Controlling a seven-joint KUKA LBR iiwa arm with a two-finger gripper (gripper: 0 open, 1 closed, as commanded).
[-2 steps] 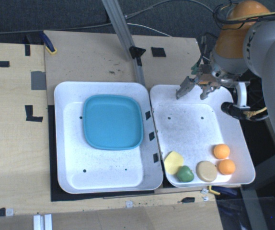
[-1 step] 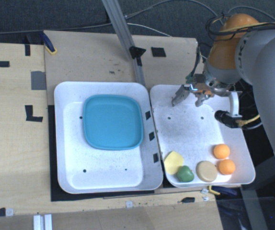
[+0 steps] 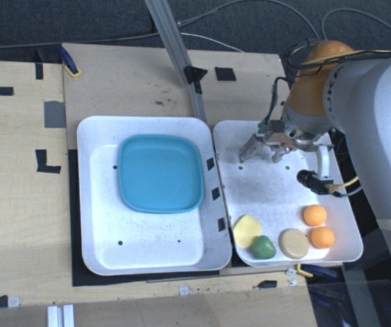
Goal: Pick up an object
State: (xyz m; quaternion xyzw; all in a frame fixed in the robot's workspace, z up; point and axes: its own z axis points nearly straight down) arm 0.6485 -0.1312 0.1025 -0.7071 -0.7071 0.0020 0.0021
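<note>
My gripper (image 3: 262,152) hangs over the far part of the right bin (image 3: 270,189), its two fingers spread apart with nothing between them. Along that bin's near edge lie a yellow piece (image 3: 246,229), a green piece (image 3: 263,248), a beige round piece (image 3: 293,243) and two orange balls (image 3: 314,215) (image 3: 322,237). All of them sit well below the gripper in the view, apart from it.
The left bin (image 3: 100,210) holds a blue square plate (image 3: 160,173). A grey metal bar (image 3: 175,46) slants down from the top to the gap between the bins. Cables (image 3: 332,186) hang beside the arm at the right bin's right side.
</note>
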